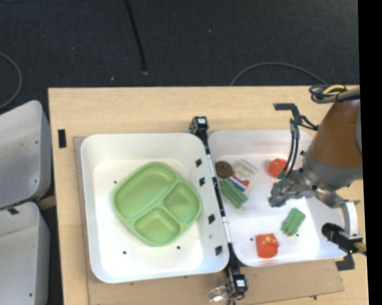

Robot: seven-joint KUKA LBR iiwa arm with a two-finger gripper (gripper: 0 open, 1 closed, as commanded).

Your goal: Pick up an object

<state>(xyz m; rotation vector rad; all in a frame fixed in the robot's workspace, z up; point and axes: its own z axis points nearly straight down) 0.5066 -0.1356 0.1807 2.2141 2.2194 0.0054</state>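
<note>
Arm: grey with an orange band, enters from the right and hangs over the right bin (244,256).
Gripper (281,195): low over the middle of the right bin, dark and blurred. Finger state: cannot tell, view too poor.
Held object: nothing visible at the tip.
Green block (293,221): on the bin floor just below and right of the gripper, tilted; appears apart from it.
Red object, upper (277,167): near the far wall, above the gripper.
Red object, lower (267,245): near the front wall, well apart from the gripper.
Left side of right bin: brown round piece (223,169), a green piece (232,193) beneath it, a pale packet with red and blue marks (243,172) beside them.
Left bin (95,183): holds a green divided tray (156,203), three compartments, lying flat near the middle.
</note>
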